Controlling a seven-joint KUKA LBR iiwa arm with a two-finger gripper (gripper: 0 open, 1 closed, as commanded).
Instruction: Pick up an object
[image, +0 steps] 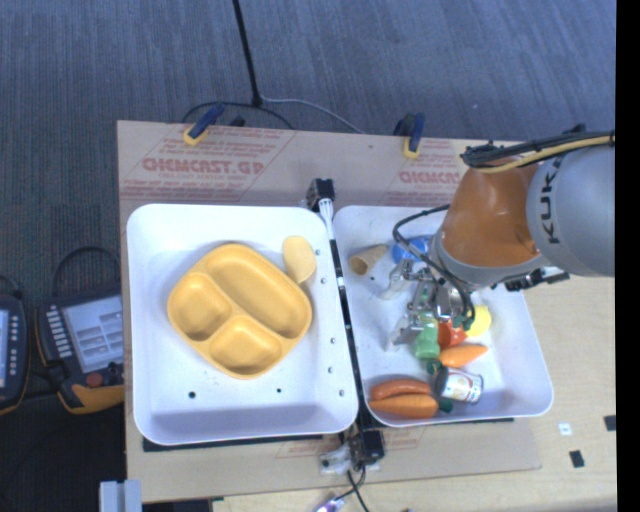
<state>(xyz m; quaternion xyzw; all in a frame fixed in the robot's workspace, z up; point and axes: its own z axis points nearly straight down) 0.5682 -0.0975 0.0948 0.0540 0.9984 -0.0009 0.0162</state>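
Observation:
My gripper (425, 318) hangs low in the right bin (520, 395), under the orange wrist band. Its metal fingers point down into a cluster of toy food: a green piece (428, 346), a red piece (450, 335), a yellow piece (481, 320) and an orange carrot-like piece (462, 354). The fingertips sit right beside the green and red pieces; whether anything lies between them is not visible. A hot dog (404, 397) and a small can (459, 386) lie near the bin's front edge. A tan cone-shaped piece (365, 260) rests at the bin's back left.
The left bin (160, 400) bears a yellow divided plate (238, 308) and a pale yellow oval piece (299, 258) beside it. A black divider clamp (322, 192) stands between the bins. Cables and a handheld pendant (80, 340) lie left of the bench.

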